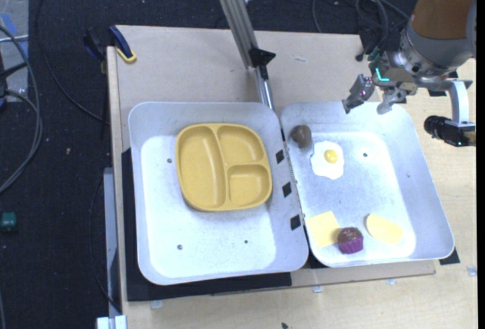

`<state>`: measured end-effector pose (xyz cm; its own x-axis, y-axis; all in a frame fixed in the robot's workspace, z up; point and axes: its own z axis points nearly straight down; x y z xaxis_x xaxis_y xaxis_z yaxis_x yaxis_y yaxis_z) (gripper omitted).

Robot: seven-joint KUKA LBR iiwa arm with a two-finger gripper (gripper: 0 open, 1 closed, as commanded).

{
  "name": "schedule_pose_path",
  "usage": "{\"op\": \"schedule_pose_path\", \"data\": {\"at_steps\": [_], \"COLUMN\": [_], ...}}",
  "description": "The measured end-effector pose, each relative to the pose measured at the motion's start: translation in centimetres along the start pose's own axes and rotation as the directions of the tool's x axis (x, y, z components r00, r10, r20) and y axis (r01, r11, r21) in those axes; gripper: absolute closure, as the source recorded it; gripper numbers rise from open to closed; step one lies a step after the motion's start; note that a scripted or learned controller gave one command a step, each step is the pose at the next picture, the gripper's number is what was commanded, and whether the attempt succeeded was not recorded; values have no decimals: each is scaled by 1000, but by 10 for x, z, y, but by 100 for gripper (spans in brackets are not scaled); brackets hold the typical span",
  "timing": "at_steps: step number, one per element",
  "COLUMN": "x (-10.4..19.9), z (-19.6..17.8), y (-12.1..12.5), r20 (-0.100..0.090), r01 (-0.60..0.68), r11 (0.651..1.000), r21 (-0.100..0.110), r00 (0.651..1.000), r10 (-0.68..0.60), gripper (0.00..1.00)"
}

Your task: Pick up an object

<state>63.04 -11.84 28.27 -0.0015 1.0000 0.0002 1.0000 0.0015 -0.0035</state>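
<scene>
I am hovering my pincer point(370, 97), fingers spread apart and gripping nothing, over the far edge of the right bin point(424, 191); the fried egg point(328, 161) is lying below, beside a brown ball point(301, 136).

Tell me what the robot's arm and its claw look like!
The arm is thick and round, with a big orange band above a grey wrist. Its gripper is small, grey metal, with two thin dark fingers and a little green-blue glow near its base. A white bracket with a black part sticks out beside the wrist.
</scene>
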Motion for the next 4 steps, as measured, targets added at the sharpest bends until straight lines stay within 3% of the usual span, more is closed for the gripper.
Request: {"op": "schedule_pose_path", "data": {"at_steps": [1, 4], "x": [0, 13], "z": [-2, 148], "y": [1, -1], "r20": [0, 0], "r01": [0, -1], "r11": [1000, 1000], "r21": [-3, 1], "r00": [1000, 1000], "r10": [0, 1], "gripper": [0, 0]}}
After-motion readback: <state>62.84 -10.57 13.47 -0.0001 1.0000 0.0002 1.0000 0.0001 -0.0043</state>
